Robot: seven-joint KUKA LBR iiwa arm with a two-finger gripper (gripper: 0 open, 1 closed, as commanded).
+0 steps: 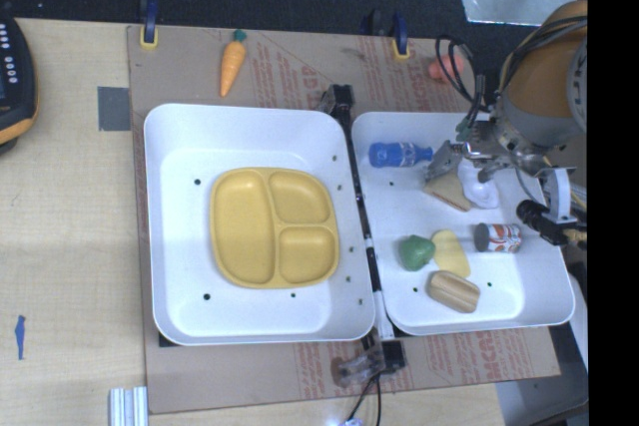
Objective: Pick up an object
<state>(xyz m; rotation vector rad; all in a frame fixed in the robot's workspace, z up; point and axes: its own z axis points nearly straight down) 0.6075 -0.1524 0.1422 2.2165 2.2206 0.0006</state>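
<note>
Camera view: claw (477, 167) partly hides tan wedge (448, 193).

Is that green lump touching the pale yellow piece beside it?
Touching. In the camera view the round green lump presses against the left edge of the pale yellow piece, no white bin floor between them.

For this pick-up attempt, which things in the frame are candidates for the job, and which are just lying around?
In play, all in the right bin:
gripper
blue bottle
tan wedge
green lump
yellow block
bread roll
small can

Lying about:
yellow divided plate in the left bin
toy carrot on the board beyond the bins
blue-handled clamps
</note>
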